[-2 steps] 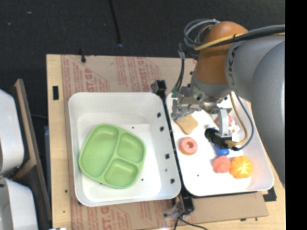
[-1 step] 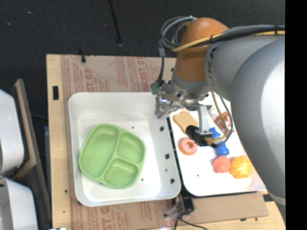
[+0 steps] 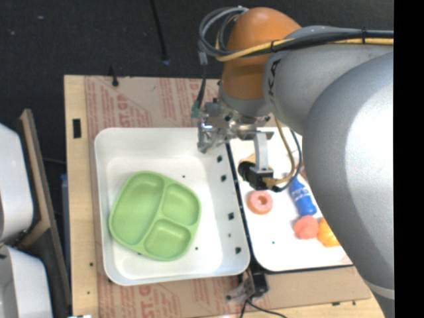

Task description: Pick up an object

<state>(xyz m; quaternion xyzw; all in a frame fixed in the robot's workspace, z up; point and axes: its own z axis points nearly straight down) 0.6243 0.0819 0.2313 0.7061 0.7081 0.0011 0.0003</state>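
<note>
On the table (image 3: 132, 105), the left white bin (image 3: 103, 161) holds a green divided plate (image 3: 156, 216) lying flat. The right white bin (image 3: 285, 247) holds a pink ring (image 3: 260, 202), a blue bottle (image 3: 303, 197), a pink lump (image 3: 305, 227) and an orange piece (image 3: 326, 233), close together. The pincer (image 3: 209, 140) hangs over the left bin's far right corner, nothing visibly in it; how far open it is, I cannot tell.

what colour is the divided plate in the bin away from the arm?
Light green all over. The divided plate shows plainly in the camera view.
</note>
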